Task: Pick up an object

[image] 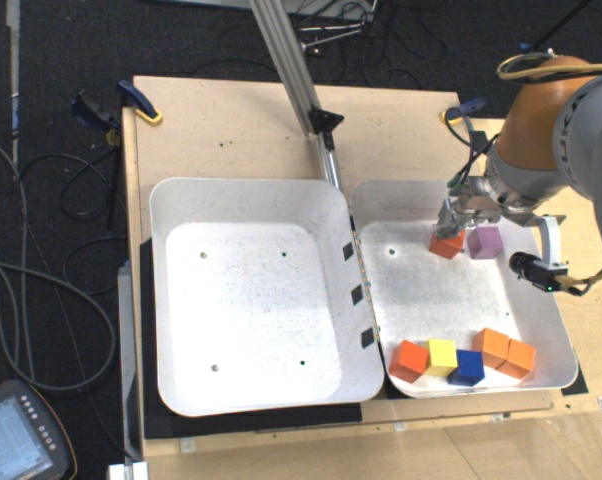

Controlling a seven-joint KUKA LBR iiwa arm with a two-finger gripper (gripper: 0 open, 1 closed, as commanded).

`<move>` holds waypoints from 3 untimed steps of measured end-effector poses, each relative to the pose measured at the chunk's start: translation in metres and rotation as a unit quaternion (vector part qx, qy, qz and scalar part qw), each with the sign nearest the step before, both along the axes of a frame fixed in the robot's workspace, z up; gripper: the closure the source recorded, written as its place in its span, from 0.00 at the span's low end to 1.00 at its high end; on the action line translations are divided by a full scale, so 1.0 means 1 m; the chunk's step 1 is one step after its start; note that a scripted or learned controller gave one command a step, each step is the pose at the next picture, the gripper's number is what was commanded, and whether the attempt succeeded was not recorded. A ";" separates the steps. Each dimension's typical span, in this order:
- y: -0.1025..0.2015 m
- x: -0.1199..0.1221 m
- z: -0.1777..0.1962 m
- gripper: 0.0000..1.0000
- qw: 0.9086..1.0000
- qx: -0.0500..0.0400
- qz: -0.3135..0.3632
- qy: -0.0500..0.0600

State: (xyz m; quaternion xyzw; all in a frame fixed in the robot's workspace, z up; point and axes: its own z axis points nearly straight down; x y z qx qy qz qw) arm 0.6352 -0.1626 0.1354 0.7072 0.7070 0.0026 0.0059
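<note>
Two shallow white bins sit side by side on the desk [241,118]. The left bin [171,268] shows only dark speckles on its floor. The right bin [381,213] holds all the blocks.

Near the right bin's 12 o'clock edge, the tool [449,230] hangs from the grey arm [551,138], which comes in from 3 o'clock. A red-orange block [446,247] sits directly under the tool's tip, touching it or very nearly so; whether the block is pinched between the fingers or merely lies beneath them cannot be told, nor how wide they stand. Just beside that block, at its 3 o'clock, is a pale purple block [485,242].

Along the right bin's 6 o'clock edge lies a row of five blocks, close together. From 9 o'clock toward 3 o'clock: an orange block [410,359], a yellow block [442,354], a blue block [468,367], then two more orange blocks [493,345] [518,358] packed against each other near the corner. The yellow and blue ones touch.

A metal pole [286,53] slants in from 12 o'clock, ending at the gap between the bins.
</note>
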 end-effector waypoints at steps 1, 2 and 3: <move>0.003 0.002 0.064 1.00 1.000 0.001 0.002 0.002; 0.005 0.004 0.129 1.00 1.000 0.001 0.002 0.001; 0.005 0.005 0.135 1.00 1.000 0.002 0.002 0.005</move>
